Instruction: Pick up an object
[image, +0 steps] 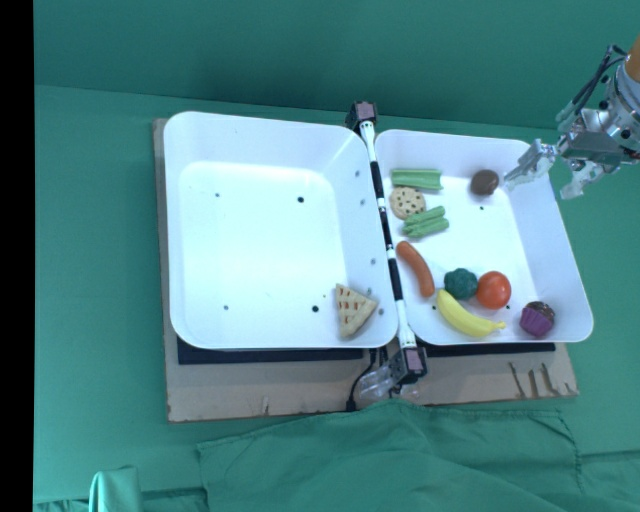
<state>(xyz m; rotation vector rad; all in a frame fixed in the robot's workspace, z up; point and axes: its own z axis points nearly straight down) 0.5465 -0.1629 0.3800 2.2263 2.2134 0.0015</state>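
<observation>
Two bins side by side on a board (250, 395) on the tabletop (90, 250).

Left bin (200, 135): waffle wedge (353, 309) in the near right corner, just beside the divider.

Right bin (560, 250):
- far left: celery (417, 179); cookie (407, 203) just before it; beans (427, 222) right of and just before the cookie.
- far right: nut (485, 182).
- left, along the divider: sausage (415, 268).
- near: broccoli (461, 283), tomato (493, 290) touching its right; banana (468, 317) before both; cupcake (537, 319) in the near right corner.

Gripper (560, 170): above the far right rim of the right bin, right of the nut.
</observation>
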